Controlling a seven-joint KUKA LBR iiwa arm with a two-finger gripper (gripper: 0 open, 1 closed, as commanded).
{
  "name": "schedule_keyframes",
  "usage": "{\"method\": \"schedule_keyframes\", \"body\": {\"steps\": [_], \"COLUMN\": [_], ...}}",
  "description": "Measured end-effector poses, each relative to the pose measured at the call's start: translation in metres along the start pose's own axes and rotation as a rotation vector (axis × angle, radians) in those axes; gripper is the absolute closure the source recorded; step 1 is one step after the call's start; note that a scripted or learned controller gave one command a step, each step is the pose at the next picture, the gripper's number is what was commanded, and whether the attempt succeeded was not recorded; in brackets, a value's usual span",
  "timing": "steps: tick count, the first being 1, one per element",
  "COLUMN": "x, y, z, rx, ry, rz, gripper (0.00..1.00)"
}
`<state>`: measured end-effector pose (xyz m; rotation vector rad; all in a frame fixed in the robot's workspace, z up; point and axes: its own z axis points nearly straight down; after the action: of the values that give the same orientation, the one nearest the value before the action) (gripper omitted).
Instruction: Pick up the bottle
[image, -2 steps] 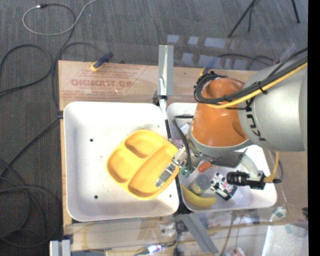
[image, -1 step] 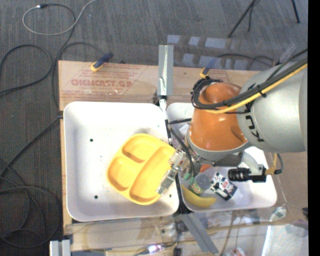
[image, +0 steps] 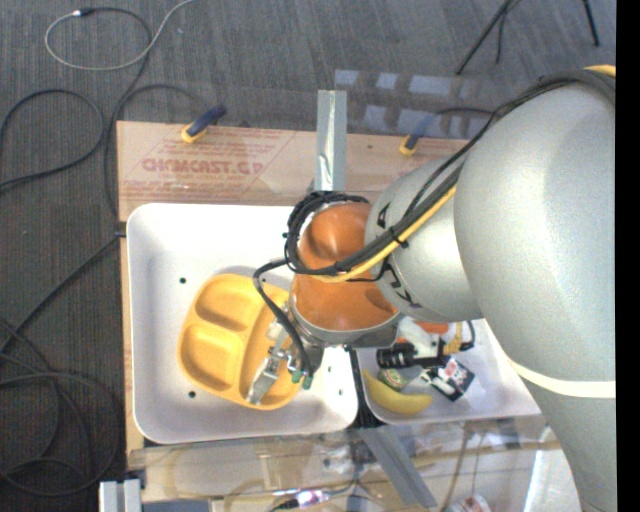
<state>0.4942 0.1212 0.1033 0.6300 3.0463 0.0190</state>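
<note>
— Two things are asked: the tool's state, the target's place?
— At the yellow plate's right edge the gripper is seen; its opening cannot be told. Right of the plate, what seems the bottle is lying. It is judged small, light and slippery, and best gripped mid-body.

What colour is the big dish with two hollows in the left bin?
Yellow-orange. The dish shows best in the camera view from above.

The bottle is lying on its side in the right bin, small and dark, touching a yellow banana. The arm is hiding part of it.
</note>
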Motion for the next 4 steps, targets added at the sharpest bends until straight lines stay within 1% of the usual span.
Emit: {"method": "schedule_keyframes", "body": {"steps": [1,2,3,4], "x": [0.004,0.003,0.012,0.014], "y": [0.000,0.000,0.011,0.011], "z": [-0.005,-0.006,0.000,-0.006], "rx": [0.005,0.004,0.019,0.022], "ry": [0.012,0.009,0.017,0.022], "rz": [-0.002,-0.001,0.203,0.203], "gripper": [1.00,0.00,0.00,1.00]}}
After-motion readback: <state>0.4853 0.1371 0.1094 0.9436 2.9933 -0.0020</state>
